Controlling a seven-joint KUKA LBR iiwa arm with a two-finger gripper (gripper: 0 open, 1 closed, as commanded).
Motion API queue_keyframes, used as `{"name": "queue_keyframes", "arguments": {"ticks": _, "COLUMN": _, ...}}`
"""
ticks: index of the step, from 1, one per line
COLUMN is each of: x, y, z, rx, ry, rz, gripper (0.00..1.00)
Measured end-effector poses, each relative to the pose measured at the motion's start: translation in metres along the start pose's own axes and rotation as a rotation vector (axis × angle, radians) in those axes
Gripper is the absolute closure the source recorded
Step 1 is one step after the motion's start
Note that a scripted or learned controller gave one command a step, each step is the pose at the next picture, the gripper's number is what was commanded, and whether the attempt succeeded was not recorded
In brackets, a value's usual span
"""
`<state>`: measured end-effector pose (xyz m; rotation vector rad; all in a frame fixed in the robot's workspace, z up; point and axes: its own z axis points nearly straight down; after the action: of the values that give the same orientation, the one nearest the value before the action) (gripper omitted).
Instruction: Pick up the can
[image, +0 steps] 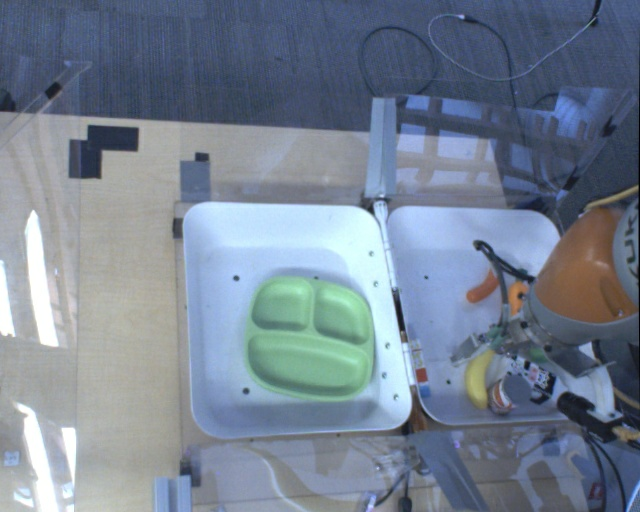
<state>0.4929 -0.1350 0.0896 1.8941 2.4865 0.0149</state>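
White plastic bins sit side by side on the wooden bench. The left bin holds a green divided tray near its middle. At the lower right of the frame the arm, its orange band showing, reaches down into the right bin. The gripper hangs low among the clutter there, and whether it is open or closed cannot be told. Just below it lies the can, touching a yellow banana on its left. An orange carrot-like piece lies further up the bin.
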Motion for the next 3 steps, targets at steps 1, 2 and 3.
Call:
{"name": "queue_keyframes", "arguments": {"ticks": 1, "x": 0.0, "y": 0.003, "z": -0.012, "rx": -0.007, "ry": -0.002, "rz": -0.002, "gripper": 1.0}}
{"name": "queue_keyframes", "arguments": {"ticks": 2, "x": -0.078, "y": 0.021, "z": -0.152, "rx": 0.008, "ry": 0.001, "rz": -0.147, "gripper": 1.0}}
{"name": "queue_keyframes", "arguments": {"ticks": 3, "x": -0.035, "y": 0.0, "z": -0.126, "rx": 0.013, "ry": 0.005, "rz": -0.138, "gripper": 1.0}}
